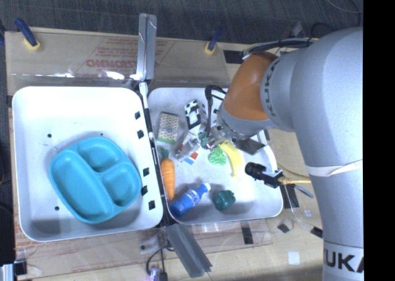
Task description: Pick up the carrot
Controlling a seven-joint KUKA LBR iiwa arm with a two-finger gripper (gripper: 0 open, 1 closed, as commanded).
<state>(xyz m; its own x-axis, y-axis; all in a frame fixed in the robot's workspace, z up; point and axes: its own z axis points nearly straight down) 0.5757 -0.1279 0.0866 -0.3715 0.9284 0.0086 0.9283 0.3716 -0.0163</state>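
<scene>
The orange carrot (167, 176) lies lengthwise against the left wall of the right bin (265, 210), just above a blue bottle. My gripper (207, 139) hangs over the middle of that bin, to the right of and above the carrot, among a cluster of small items. It is apart from the carrot. The arm's grey body and orange band cover the bin's right side.
In the right bin lie a blue bottle (187, 199), a dark green lump (224, 199), a yellow piece (232, 157), a light green item (217, 157), a patterned packet (168, 127) and a black-and-white object (192, 111). The left bin (37, 104) holds a blue divided plate (94, 178).
</scene>
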